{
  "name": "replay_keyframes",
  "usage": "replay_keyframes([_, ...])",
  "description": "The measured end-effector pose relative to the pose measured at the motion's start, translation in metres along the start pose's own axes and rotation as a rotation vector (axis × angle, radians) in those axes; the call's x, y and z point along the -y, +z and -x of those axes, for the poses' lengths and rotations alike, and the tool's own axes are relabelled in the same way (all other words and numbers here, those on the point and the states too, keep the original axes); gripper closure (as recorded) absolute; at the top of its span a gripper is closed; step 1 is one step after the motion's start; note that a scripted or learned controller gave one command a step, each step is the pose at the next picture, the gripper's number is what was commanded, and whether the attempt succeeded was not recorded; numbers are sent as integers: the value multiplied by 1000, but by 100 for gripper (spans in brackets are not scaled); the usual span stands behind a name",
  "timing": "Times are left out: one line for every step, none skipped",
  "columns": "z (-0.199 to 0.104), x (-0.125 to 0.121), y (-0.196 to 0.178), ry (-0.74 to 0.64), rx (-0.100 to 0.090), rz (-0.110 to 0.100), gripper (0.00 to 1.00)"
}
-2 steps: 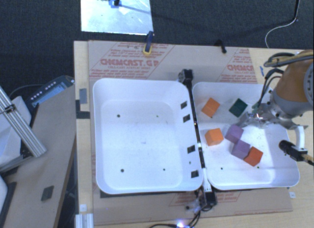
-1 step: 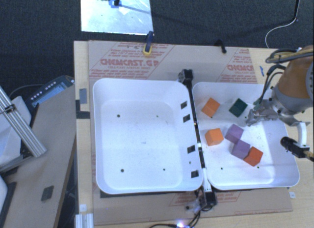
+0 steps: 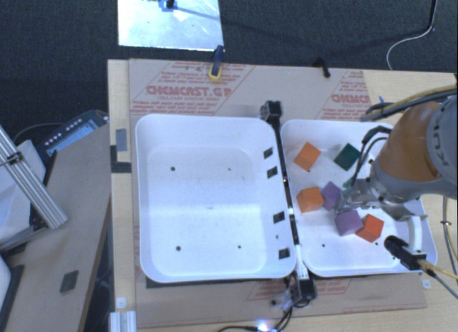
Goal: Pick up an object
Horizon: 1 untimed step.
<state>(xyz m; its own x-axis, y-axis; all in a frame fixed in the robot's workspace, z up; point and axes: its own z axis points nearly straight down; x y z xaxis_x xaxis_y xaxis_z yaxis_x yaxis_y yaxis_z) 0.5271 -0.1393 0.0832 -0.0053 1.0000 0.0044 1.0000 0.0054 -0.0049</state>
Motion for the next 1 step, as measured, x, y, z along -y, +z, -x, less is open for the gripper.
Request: replay_keyframes([-77,1,-107,-7,2,16,100])
